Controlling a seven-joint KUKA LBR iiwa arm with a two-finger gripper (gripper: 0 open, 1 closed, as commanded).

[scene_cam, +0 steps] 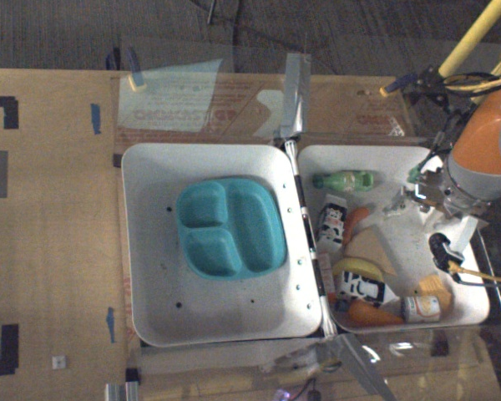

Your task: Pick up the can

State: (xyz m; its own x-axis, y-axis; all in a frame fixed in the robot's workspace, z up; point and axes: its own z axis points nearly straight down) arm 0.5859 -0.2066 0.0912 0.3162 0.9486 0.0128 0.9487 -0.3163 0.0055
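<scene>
camera view: two bins on desk (50, 266)
left bin (142, 224): teal divided plate (231, 227)
right bin (401, 153): green bottle (344, 180); can (421, 308) at front right corner
end effector (417, 195): over right bin, grip state can't tell

The right edge cuts off the arm (484, 144); the can (421, 308) label is unreadable.
</scene>
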